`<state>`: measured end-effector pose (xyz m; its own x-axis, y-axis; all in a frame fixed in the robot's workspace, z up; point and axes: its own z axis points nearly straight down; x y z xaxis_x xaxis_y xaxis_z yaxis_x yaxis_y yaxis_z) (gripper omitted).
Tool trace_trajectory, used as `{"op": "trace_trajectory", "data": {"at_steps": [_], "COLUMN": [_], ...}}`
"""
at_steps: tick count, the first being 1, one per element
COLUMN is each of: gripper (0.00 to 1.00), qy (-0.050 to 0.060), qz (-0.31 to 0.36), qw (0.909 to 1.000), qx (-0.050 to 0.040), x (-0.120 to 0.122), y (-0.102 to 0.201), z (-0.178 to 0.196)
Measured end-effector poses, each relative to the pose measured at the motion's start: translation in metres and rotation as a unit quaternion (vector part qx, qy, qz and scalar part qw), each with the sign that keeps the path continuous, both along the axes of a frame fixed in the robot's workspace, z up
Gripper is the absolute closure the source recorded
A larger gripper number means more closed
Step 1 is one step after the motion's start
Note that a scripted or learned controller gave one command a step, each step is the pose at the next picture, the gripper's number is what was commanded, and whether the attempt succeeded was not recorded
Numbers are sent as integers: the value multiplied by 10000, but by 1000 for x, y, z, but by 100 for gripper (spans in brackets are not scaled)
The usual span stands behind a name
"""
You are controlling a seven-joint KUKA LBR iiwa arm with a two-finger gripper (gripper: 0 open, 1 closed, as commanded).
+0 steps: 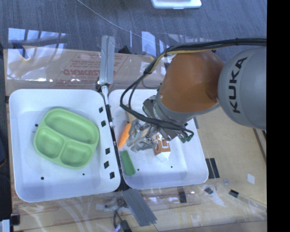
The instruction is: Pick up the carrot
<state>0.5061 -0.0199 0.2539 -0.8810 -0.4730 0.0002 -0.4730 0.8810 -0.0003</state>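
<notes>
Camera view shows the carrot (123, 134) lying unlifted in the right bin (190, 174), the jaws (138, 138) low beside it, their state impossible to tell.

Grey ribbed carpet (54, 13) lies beyond the wooden bench (226, 149), which catches window glare.
</notes>
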Motion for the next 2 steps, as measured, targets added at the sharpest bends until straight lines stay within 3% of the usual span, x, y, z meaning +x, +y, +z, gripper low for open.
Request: {"op": "trace_trajectory", "data": {"at_steps": [1, 2], "gripper": [100, 100], "qy": [2, 15], "qz": [-1322, -2804], "qw": [9912, 9599], "qx": [-1, -3], "x": [-6, 15], "y": [5, -1], "z": [5, -29]}}
